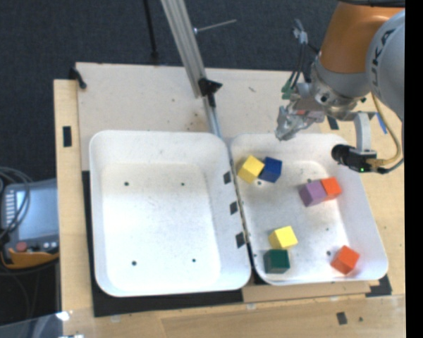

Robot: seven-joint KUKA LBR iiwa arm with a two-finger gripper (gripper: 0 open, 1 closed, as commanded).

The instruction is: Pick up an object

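Blocks in right bin [366,210]: gripper [290,129], w/ state I cannot tell, hangs above back rim, so pick isolated yellow block [283,237], approx. centred, straight down.

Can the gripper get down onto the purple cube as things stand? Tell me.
Probably yes. The gripper hangs over the right bin's far edge; the purple cube's top is uncovered, though an orange cube touches its side.

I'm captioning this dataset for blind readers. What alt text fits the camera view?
A grey and orange robot arm's gripper hovers over the back edge of the right white bin, which contains seven small coloured cubes; the left white bin sits beside it on a wooden bench.
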